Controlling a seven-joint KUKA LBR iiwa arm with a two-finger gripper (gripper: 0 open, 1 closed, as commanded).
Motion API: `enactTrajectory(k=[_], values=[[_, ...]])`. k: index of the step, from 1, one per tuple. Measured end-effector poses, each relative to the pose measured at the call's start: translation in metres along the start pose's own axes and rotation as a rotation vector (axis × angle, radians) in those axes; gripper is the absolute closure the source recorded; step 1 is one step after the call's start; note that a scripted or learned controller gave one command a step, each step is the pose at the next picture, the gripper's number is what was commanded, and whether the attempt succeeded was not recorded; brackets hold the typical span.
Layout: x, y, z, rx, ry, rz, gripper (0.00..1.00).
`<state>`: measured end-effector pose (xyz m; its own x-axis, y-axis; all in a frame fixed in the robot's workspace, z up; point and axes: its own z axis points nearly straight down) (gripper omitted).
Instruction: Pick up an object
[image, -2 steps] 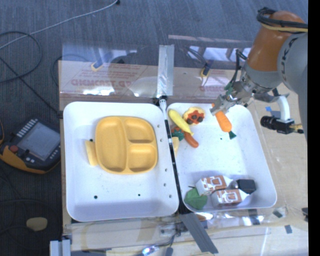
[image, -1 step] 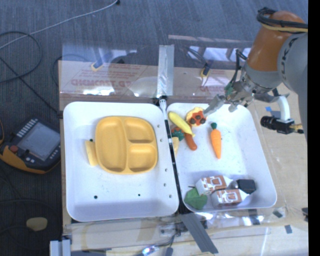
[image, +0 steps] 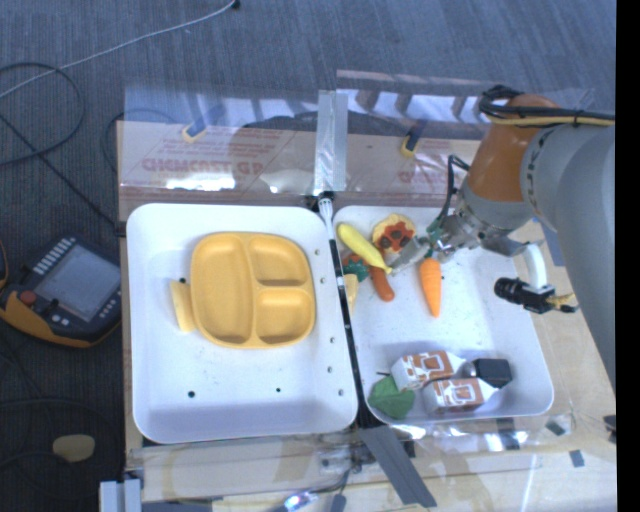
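Observation:
The right bin (image: 515, 340) holds a yellow banana (image: 360, 246), a pizza slice toy (image: 394, 234), a small red-orange piece (image: 381, 285) and an orange carrot (image: 431, 286) with a green top. My gripper (image: 420, 252) reaches down from the upper right. It sits low over the bin's back part, between the pizza slice and the top of the carrot. I see nothing clearly held in it. The grey arm with its orange band (image: 500, 165) covers the bin's back right corner.
Two small cartons (image: 440, 380), a black block (image: 495, 372) and a green leaf (image: 393, 400) lie at the right bin's front. In the left bin (image: 160, 390) rests a yellow divided plate (image: 250, 288) with a pale yellow piece (image: 182, 305) beside it.

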<state>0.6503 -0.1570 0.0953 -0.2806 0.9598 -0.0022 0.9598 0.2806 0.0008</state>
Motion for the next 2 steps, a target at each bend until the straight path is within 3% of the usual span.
enactTrajectory(k=[1, 2], values=[[0.000, 0.001, -0.010, -0.002, -0.001, -0.001, 1.00], [0.069, 0.039, -0.088, 0.004, 0.001, 0.163, 1.00]])
